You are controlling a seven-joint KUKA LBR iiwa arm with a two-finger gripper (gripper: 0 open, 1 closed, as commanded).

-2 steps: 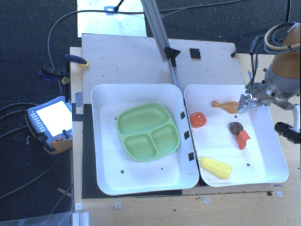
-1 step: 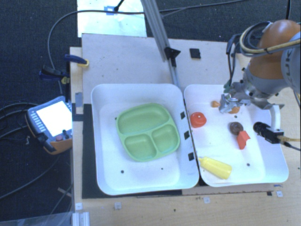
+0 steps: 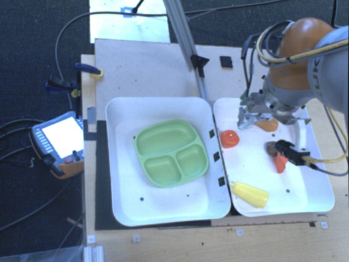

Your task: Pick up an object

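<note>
Dark carpet floor (image 3: 32, 31), pale bench (image 3: 147, 70), perhaps plywood; trailing cables (image 3: 65, 29)

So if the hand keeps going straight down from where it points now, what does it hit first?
Probably the orange-brown object just beneath the hand, or the right bin floor beside it; depth is unclear from this slant.

The bench (image 3: 163, 64) is viewed from above at a slant by one fixed camera; both white bins (image 3: 125, 201) are framed, the arm (image 3: 305, 53) entering from the right.

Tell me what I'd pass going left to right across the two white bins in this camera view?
Green divided plate → orange round piece → yellow object → red object.
</note>
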